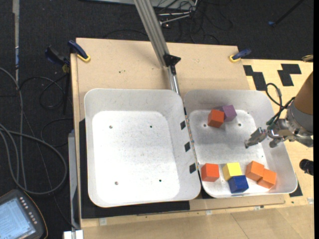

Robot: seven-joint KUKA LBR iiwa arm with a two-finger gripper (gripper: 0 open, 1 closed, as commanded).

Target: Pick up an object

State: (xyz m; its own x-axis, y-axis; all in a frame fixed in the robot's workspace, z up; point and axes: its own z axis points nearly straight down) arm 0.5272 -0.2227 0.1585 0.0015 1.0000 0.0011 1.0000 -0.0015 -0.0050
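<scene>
The right bin (199, 103) holds several blocks. An orange block (216, 118) and a purple block (229, 112) touch each other near its back. Along the front lie an orange block (210, 172), a yellow block (232, 170), a blue block (239, 183) and two more orange blocks (255, 169) (268, 178). My gripper (264, 139) hangs over the right part of this bin, above the bare floor between the two groups. Its fingers (253, 137) stand open with nothing between them.
The left bin (94, 103) sits beside the right one on the wooden bench. A slanted metal pole (152, 26) runs from the top of the view down to the gap between the bins. Cables loop near my wrist at the right.
</scene>
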